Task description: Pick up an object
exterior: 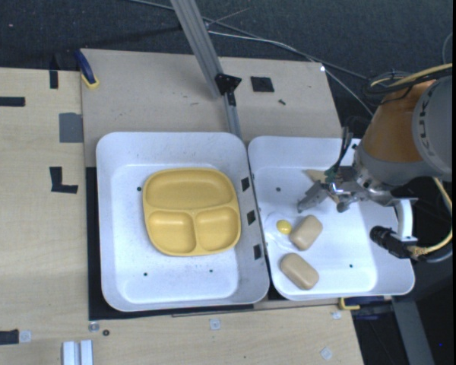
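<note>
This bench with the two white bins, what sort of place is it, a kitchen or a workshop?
Most likely a robot lab or test bench, not a kitchen. A grey and orange robot arm reaches over the right bin, loose cables trail across the dark floor, and black tape marks dot the wooden bench.

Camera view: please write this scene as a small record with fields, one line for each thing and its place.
left bin: holds a yellow plastic three-compartment plate
right bin: holds two tan oval lumps and a small yellow ball
hand: over the right bin, above the lumps, holding nothing visible
fingers: state unclear
</note>
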